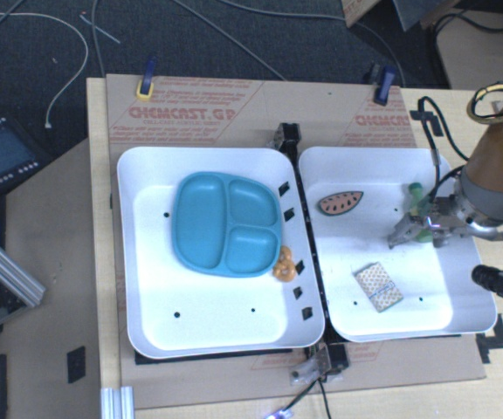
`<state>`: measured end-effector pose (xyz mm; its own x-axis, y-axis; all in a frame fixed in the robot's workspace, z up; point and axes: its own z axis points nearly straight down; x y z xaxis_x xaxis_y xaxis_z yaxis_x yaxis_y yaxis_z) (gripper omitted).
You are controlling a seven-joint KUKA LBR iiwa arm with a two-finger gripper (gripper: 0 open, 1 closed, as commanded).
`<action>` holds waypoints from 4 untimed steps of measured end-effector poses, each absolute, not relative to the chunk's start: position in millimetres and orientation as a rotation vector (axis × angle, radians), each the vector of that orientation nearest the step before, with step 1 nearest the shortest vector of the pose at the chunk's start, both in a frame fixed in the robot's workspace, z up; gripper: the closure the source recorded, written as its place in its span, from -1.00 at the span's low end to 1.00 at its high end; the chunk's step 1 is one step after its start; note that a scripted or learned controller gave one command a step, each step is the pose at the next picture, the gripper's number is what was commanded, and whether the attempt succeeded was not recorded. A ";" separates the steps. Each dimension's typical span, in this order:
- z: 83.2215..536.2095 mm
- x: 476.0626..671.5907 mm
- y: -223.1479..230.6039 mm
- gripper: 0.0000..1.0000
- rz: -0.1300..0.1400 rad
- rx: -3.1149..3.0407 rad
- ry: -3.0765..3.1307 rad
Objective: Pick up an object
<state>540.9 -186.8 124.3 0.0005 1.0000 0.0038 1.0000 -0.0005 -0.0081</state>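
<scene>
A dark carpeted floor with loose white cables surrounds a cardboard-topped bench (234, 99), whose red print reads "CHEMCAST GP" as far as it can be made out, repeated near the right clamp. Two shallow white plastic bins sit side by side on it. The left bin (147, 260) holds a blue plastic divided plate (227, 223) with three compartments, and a small orange-brown lumpy toy (284, 266) touches the plate's right lower edge. The right bin (461, 312) holds a flat brown leaf-shaped piece with dark spots (340, 202) near its upper left, and a small pale patterned packet (378, 286) lying tilted toward its lower middle. The grey gripper (413, 230) hangs low over the right bin's right half, well apart from both pieces; whether it is spread or closed cannot be told. Something green (416, 192) shows just above it.
</scene>
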 end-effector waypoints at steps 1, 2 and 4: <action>82.6 540.4 -185.9 -1.00 0.002 -2.217 -2.217; 96.1 541.7 -186.5 1.00 -0.002 -2.222 -2.220; 190.9 539.8 -196.5 1.00 -0.004 -2.226 -2.226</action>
